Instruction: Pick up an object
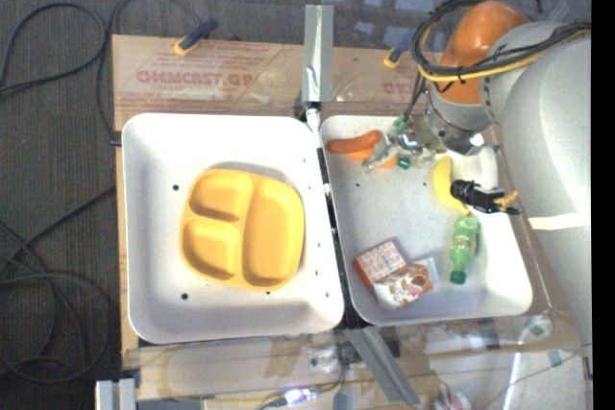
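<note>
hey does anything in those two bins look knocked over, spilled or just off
Nothing spilled. The green bottle lies on its side in the right bin, and the small carton beside it lies flat and askew. The yellow tray sits slightly turned in the left bin.

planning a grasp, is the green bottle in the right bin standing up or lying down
Lying down. The green bottle rests on its side on the right bin floor, its cap pointing toward the bin's near edge.
</note>
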{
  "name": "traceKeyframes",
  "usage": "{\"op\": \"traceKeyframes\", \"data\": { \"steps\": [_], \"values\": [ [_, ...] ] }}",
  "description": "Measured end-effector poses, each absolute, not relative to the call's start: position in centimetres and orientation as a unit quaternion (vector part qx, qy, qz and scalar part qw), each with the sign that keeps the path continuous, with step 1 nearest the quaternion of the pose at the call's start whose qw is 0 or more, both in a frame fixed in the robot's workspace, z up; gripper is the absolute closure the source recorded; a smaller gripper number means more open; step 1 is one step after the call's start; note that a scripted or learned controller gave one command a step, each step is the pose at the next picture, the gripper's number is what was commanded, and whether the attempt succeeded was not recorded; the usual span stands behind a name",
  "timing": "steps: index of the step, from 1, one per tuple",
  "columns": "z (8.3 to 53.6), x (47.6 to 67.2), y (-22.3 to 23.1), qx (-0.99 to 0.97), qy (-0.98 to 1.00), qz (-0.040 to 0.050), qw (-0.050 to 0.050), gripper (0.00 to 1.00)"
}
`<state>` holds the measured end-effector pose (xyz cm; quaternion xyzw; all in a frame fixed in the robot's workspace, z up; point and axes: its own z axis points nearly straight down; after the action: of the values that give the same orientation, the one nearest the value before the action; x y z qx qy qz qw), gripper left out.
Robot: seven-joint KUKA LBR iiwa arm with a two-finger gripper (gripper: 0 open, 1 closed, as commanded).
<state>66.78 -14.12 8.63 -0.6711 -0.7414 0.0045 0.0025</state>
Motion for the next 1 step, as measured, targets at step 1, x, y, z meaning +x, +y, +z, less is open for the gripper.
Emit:
{"op": "traceKeyframes", "data": {
  "steps": [1],
  "values": [
    [9.21,66.53,-14.22,-0.67,-0.742,0.0104,0.006,1.0]
  ]
}}
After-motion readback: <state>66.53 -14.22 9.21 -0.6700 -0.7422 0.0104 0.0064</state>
